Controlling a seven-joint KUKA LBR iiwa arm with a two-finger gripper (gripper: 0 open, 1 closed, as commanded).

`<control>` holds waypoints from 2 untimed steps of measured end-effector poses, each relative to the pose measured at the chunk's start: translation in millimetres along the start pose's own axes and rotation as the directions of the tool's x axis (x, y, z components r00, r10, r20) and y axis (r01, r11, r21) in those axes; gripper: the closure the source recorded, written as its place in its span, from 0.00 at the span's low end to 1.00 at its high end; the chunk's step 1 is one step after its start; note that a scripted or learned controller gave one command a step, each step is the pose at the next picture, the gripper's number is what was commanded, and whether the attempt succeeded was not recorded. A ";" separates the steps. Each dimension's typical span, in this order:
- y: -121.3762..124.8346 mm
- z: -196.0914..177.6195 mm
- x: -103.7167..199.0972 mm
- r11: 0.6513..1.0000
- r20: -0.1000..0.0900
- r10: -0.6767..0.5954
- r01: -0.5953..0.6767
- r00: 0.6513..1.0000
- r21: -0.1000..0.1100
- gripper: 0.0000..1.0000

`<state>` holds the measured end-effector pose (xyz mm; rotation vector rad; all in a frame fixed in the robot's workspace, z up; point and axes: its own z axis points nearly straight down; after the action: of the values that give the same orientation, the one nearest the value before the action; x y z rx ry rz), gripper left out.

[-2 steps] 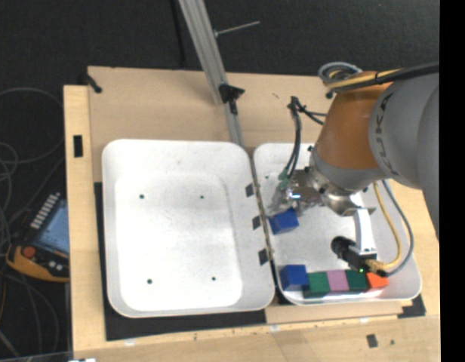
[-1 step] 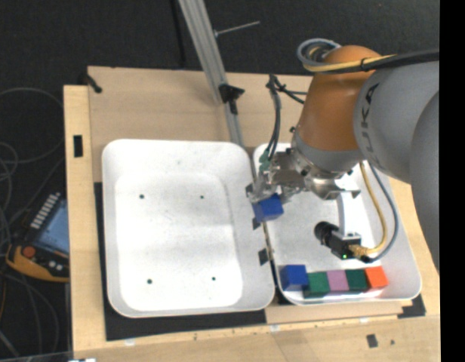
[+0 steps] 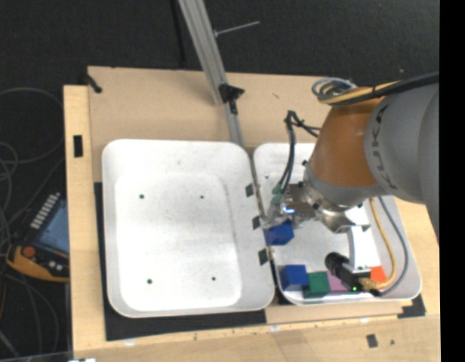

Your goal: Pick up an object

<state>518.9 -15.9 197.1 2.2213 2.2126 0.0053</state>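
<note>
My gripper (image 3: 278,220) hangs over the left side of the right bin (image 3: 398,225), below the grey and orange arm. A blue block (image 3: 278,235) sits tilted right at the gripper's lower tip, close to the bin's left wall; whether it is gripped or lies on the floor cannot be told. A second blue block (image 3: 294,276) rests near the bin's front wall. Beside it are a green block (image 3: 318,283), a pink piece (image 3: 339,281) and an orange piece (image 3: 377,274).
The left bin (image 3: 180,225) lies beside the right one, their walls nearly touching. A slanted metal rail (image 3: 210,59) comes down from the top toward the gap between the bins. Cables and a handheld pendant (image 3: 44,240) lie off the bench at left.
</note>
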 end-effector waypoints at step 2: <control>-14.4 -39.3 50.1 1.000 -0.001 -0.003 0.003 1.000 0.010 1.00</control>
<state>504.4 34.3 236.2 2.2237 2.2208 -0.0043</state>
